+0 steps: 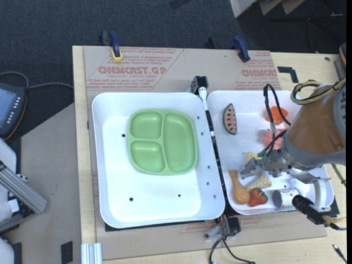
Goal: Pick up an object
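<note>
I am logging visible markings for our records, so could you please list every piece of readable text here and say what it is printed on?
"CHEMCAST G P": red print on the brown board behind the left bin.
"CHEMCAS": the same print, cut off, at the board's right.
Smaller red lines beneath both are too blurred to read.

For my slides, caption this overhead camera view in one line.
Arm reaches into the right bin over toy food; green tray lies in the left bin.
</note>
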`<state>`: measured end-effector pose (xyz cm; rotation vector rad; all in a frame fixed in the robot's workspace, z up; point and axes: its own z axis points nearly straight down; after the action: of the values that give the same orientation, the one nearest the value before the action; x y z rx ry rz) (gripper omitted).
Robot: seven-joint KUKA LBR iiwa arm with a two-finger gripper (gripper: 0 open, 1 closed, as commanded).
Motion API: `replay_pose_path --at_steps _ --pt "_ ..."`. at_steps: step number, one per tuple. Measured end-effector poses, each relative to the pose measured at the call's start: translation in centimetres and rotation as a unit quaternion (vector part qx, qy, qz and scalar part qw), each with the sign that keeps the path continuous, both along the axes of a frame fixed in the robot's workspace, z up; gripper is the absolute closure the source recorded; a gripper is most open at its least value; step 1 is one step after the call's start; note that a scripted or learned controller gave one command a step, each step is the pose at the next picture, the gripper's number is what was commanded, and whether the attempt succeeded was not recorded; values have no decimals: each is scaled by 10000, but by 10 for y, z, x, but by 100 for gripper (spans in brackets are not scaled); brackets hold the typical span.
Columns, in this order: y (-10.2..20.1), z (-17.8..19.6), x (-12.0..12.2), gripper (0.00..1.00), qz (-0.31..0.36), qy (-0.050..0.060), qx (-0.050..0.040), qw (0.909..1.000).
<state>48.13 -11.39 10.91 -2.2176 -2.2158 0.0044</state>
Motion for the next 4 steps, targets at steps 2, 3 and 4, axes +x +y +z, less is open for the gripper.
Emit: replay_pose_path --at_steps 2,3,4 --pt "1 -14 0 100 -1 -35 -11 10000" --pt "11 40 -2 100 12 -62 -21 10000" --pt "11 82 1 100 9 -62 -24 10000"
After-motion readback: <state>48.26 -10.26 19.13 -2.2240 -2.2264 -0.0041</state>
